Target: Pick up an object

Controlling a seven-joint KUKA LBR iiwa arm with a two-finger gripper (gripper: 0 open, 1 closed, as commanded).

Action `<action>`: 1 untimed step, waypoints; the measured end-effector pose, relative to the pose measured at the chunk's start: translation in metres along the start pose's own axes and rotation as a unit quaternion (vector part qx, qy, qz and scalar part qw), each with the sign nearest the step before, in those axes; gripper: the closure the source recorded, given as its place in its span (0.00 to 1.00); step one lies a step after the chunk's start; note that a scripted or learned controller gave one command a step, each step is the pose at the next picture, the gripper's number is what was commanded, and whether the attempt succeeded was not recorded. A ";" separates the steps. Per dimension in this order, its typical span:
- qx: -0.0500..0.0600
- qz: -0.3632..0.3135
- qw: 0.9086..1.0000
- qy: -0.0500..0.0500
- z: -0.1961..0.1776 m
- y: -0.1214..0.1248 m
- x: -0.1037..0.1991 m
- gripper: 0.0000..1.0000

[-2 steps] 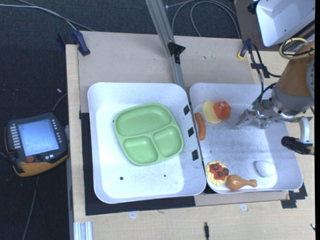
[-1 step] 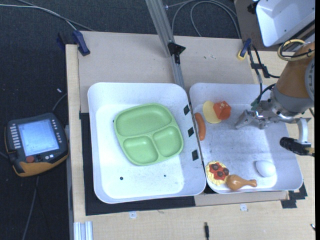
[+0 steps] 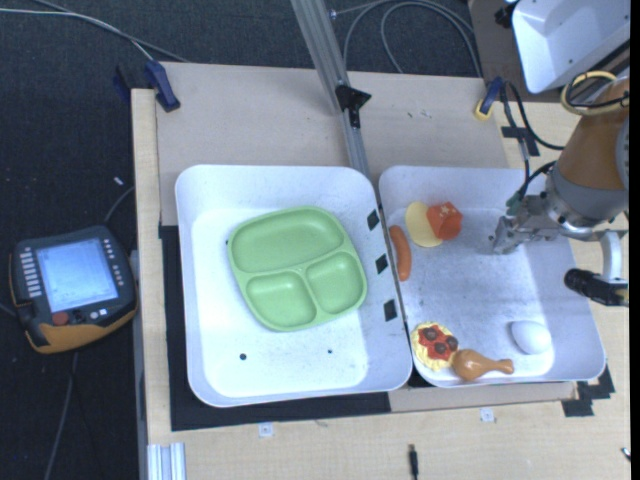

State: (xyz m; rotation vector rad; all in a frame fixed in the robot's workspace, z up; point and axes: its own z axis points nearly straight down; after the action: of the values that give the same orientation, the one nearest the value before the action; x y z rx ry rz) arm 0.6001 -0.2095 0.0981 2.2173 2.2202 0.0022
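My gripper [image 3: 507, 238] hangs over the right part of the right bin [image 3: 480, 288], to the right of a red block [image 3: 445, 219] that sits against a yellow round piece [image 3: 419, 226]. An orange sausage [image 3: 401, 252] lies along the bin's left wall. At the bin's front are a small pizza slice [image 3: 435, 344], a brown drumstick [image 3: 480, 365] and a white egg [image 3: 529, 337]. Nothing shows between the fingers.
The left bin [image 3: 200, 298] holds a green divided plate [image 3: 297, 267]. A metal pole [image 3: 325, 48] rises at the back between the bins. A teach pendant [image 3: 70, 283] lies off the bench at left. Cables hang beside the arm at right.
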 end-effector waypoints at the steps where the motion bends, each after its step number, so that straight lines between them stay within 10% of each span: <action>1: -0.002 0.000 1.000 0.000 -0.065 0.001 0.001 1.00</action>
State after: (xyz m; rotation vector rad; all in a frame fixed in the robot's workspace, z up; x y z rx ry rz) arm 0.6004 -0.2086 0.1634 2.2151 2.2175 0.0056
